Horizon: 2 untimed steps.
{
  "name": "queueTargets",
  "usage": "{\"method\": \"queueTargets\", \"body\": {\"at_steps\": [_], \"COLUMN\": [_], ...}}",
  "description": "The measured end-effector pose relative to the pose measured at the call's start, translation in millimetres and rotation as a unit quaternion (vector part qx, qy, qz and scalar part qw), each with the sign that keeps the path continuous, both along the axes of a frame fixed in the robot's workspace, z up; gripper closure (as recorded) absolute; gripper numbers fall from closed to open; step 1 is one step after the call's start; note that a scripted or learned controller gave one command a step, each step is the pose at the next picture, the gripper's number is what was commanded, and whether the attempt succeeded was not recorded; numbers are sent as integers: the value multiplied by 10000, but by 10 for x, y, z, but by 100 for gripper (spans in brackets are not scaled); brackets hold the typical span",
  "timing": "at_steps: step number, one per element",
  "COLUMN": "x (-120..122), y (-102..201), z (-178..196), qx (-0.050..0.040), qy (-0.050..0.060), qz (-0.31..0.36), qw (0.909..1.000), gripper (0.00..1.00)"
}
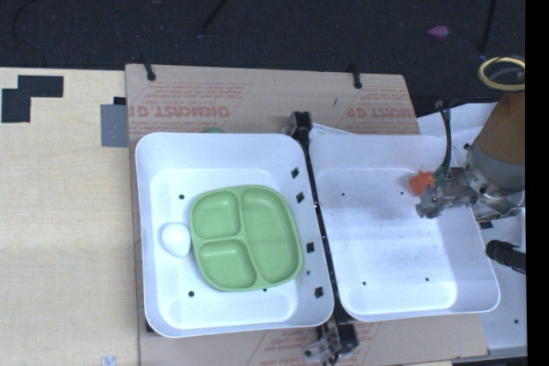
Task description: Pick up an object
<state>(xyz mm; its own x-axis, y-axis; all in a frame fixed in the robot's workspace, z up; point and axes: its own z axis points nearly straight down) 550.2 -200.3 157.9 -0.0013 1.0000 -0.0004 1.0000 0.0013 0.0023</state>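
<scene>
A small orange object [421, 182] lies in the right bin [386, 270] near its far right side. My gripper [431, 203] hangs just beside and slightly in front of it, at the bin's right wall, on the grey arm with the orange band [506, 133]. In the left bin [163, 159] a green three-compartment plate [244, 236] lies flat, and a white egg-shaped object [176, 239] rests against its left rim.
Both bins sit on a cardboard sheet [257, 103] on the bench. A black divider clamp [302, 129] runs between the bins. Black cables hang behind the right bin, close to the arm's wrist.
</scene>
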Motion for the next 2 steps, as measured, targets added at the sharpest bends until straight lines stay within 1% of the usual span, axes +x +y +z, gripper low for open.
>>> {"method": "queueTargets", "body": {"at_steps": [1,2], "x": [108,115], "y": [-20,-28], "z": [532,1062], "qx": [-3,-5], "qy": [0,-5], "qz": [0,2], "qw": [10000,10000], "gripper": [100,100]}}
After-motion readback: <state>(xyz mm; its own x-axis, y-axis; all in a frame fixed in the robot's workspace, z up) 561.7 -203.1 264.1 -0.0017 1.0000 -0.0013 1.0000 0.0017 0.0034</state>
